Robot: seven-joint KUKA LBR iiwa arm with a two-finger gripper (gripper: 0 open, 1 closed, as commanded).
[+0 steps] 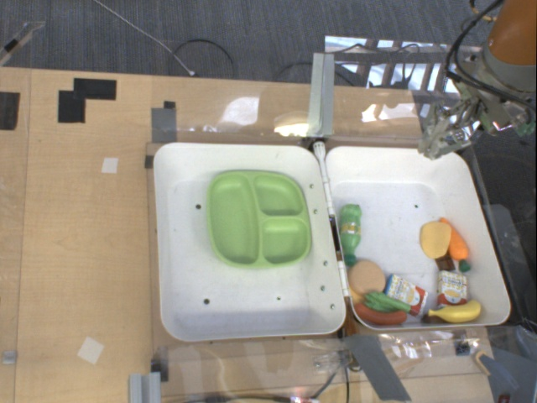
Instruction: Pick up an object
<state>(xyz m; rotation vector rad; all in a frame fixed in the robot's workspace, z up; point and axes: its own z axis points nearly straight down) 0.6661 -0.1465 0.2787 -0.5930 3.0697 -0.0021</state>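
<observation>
Camera view, green plate (257,218) (left bin (180,309))

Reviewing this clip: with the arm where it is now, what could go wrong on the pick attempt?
The gripper sits above the right bin's far rim, away from the toys, so a straight descent likely grabs nothing. The banana, small cartons and carrot crowd the near right corner; the wall could block a grasp. The green bottle lies against the divider, similarly awkward.
</observation>
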